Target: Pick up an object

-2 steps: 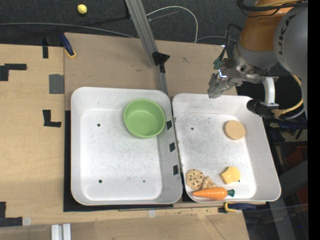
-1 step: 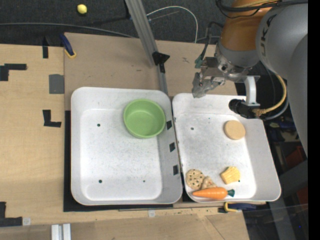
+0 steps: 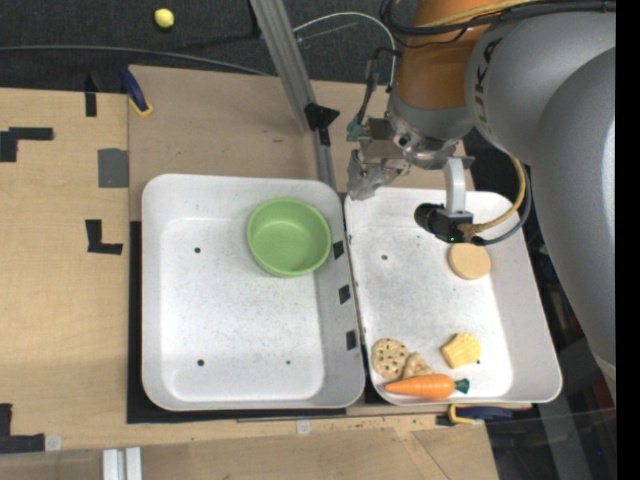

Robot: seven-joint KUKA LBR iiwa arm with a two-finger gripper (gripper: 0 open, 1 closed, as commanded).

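Observation:
My gripper (image 3: 365, 180) hangs over the far left corner of the right bin (image 3: 528, 298), close to the wall shared with the left bin (image 3: 152, 278). I see nothing in it. A green bowl (image 3: 289, 236) stands upright in the left bin's far right part, a short way left of the gripper. In the right bin a tan round disc (image 3: 469, 261) lies by the right side. A cookie (image 3: 388, 354), a yellow wedge (image 3: 460, 349) and an orange carrot (image 3: 425, 387) lie along its near edge.
A slanted metal post (image 3: 290, 63) rises just behind the bins, left of the gripper. A black fitting with cables (image 3: 440, 220) hangs from the wrist over the right bin. A small yellow ball (image 3: 164, 17) lies on the dark floor far back left.

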